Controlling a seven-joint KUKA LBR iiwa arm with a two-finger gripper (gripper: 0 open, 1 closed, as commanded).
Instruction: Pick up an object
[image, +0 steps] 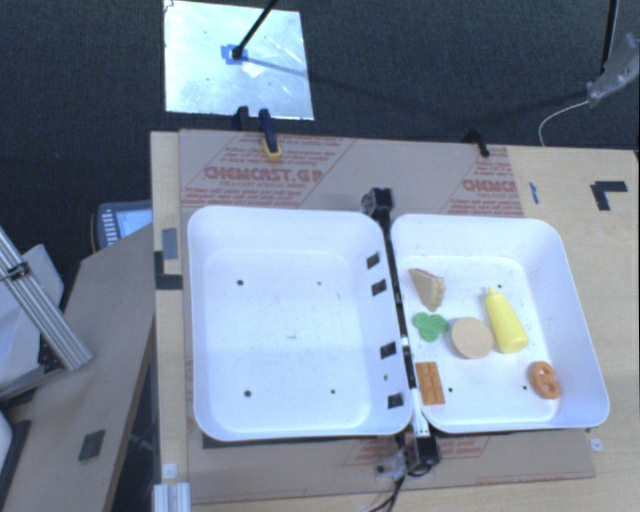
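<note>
In the right bin (575, 300), an orange wafer (429, 383) and an orange ring (544, 379) lie nearest, then a tan disc (471, 337), green piece (430, 326), yellow bottle (505, 320), and farthest a tan wedge (428, 288).

bench (560, 185) | two white bins (210, 300) (side by side, touching)

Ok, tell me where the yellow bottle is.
The yellow bottle lies in the right bin, toward its right side, just right of the round tan disc and above the orange ring.
</note>
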